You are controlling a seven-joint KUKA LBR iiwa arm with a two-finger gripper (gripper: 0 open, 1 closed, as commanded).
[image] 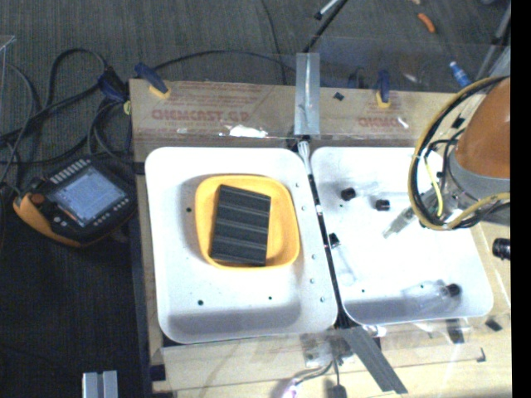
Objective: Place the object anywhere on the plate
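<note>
Dark ribbed rectangular object (241,224) lay flat on the yellow plate (285,222), roughly centred, its long side running toward the plate's near and far edges, its near end close to the plate's near rim. Plate sat in the left bin (170,247), a bit toward the bin's far edge and nearer its right wall than its left. Right bin (398,264) touched the left bin along the shared middle edge. The arm (489,139) came in over the right bin's right edge near the far right corner, orange band at the frame's edge, yellow and black cables (431,181) looped beside it. Gripper was hidden under the wrist and cables; could not tell its state. A handheld control pendant (79,201) lay on the floor left of the bench, well apart from the bins.
</note>
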